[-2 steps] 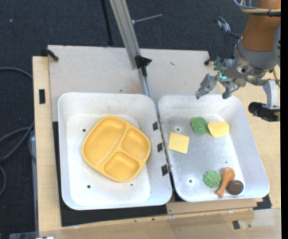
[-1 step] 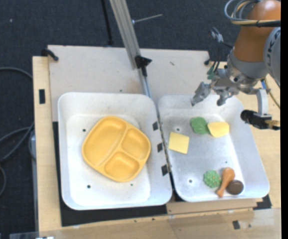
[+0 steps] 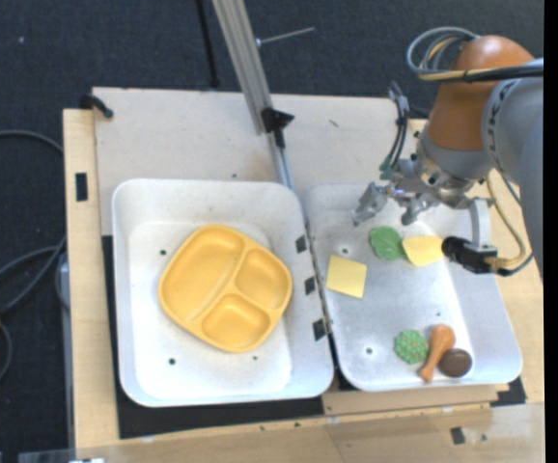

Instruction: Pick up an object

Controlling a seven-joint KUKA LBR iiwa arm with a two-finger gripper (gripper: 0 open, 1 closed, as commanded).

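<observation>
Arm (image 3: 472, 95) reaches in from the right, wrist tipped down; the gripper (image 3: 391, 205) hangs spread and holding nothing above the green piece (image 3: 386, 243) in the right bin (image 3: 376, 355).

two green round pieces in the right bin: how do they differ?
The upper green round piece lies near the bin's far end, just below the gripper, touching a pale yellow oval piece. The lower green round piece lies near the front edge, beside a toy drumstick, and looks lighter and more speckled. Both are small, flat and rest in the right white bin.
</observation>
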